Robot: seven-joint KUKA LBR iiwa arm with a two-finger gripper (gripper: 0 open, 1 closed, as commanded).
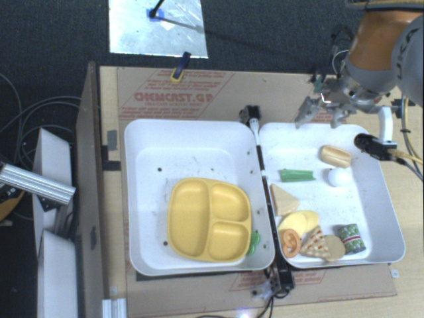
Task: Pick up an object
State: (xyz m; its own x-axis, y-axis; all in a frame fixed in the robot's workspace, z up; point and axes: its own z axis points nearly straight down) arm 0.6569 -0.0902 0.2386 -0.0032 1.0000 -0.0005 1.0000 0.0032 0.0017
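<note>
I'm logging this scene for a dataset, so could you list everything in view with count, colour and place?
bins: 2, white, side by side on the bench
divided plate: 1, yellow, in the left bin
green piece: 1, green, by the plate's right edge
bread roll: 1, tan, right bin, far side
ball: 1, white, below the roll
green stick: 1, right bin, left part
toy food pile: several pieces, yellow, orange and tan, right bin's near left corner
can: 1, green and red, right bin, near side
foil sheet: 1, silvery, on the floor beyond the bench
arm: 1, grey and orange, upper right
hand: 1, grey, above the right bin's far edge
</note>
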